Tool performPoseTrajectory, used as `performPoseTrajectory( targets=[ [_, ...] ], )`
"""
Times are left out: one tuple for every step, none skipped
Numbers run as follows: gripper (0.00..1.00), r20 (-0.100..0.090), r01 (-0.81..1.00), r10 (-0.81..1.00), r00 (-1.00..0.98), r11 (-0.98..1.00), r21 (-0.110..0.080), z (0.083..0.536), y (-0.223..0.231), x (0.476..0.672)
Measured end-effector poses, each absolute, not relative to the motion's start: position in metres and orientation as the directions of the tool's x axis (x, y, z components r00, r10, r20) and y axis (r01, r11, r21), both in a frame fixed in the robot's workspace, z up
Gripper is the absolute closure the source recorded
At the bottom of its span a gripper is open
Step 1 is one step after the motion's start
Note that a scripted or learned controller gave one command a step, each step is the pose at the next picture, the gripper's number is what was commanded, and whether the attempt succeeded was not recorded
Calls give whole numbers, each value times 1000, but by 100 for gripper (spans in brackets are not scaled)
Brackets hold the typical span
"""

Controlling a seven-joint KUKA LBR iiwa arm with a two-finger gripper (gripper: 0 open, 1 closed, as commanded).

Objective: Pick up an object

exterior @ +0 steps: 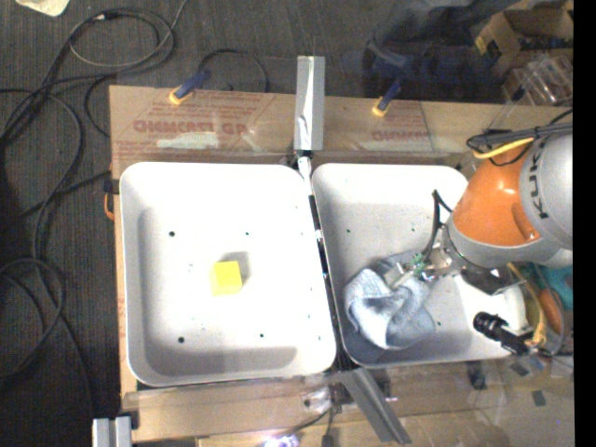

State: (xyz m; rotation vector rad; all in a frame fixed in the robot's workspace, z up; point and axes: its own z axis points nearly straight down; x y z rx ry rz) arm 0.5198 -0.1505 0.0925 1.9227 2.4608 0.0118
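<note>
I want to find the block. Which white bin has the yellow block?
The left bin: the block lies there. The right bin holds a grey cloth.

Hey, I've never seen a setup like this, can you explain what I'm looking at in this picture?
One camera looks down at a slant on a bench with two shallow white bins. The grey and orange machine reaching in from the right is a robot arm; its claw is low in the right bin, at a crumpled grey cloth. Whether the cloth is actually gripped can't be made out. The left bin holds a small yellow block, lying apart and untouched. The arm's job is to pick something up.
</note>
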Motion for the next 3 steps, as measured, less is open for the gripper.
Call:
performPoseTrajectory(
  targets=[
    [0,-9,967,967,-256,256,16,91,-148,598],
    [100,-7,966,966,-257,257,17,102,-147,599],
    [100,-1,900,900,-436,436,2,258,-110,590]
  ],
)
